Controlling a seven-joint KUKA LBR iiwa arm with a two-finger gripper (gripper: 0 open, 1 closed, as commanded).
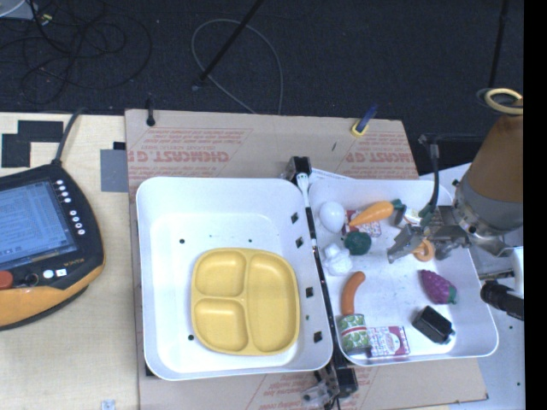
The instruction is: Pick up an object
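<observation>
Overhead, two white bins sit side by side on a cardboard sheet [256, 139]. The left bin [162, 220] holds a yellow divided plate [246, 301] lying flat near its front. The right bin [479, 331] carries the small items: a white egg-shaped piece [332, 216] near the back left, a carrot [373, 213] just beside it, a dark green lump [358, 243] below the carrot, a sausage [352, 292] standing lengthwise towards the front, a green-and-pink carton [374, 339] at the front edge, a purple bunch of grapes [437, 285] and a black block [433, 324] to the right.

The arm reaches in from the right, its orange band above the wrist, and the gripper [410, 244] hangs low over the middle of the right bin, between the carrot and the grapes. Its fingers look spread, one prong angled down to the left. A small orange piece [423, 249] sits right at the fingertips; whether it is pinched or merely lying beneath them is not clear.

A teach pendant [38, 246] rests on the bench well to the left of the bins.
</observation>
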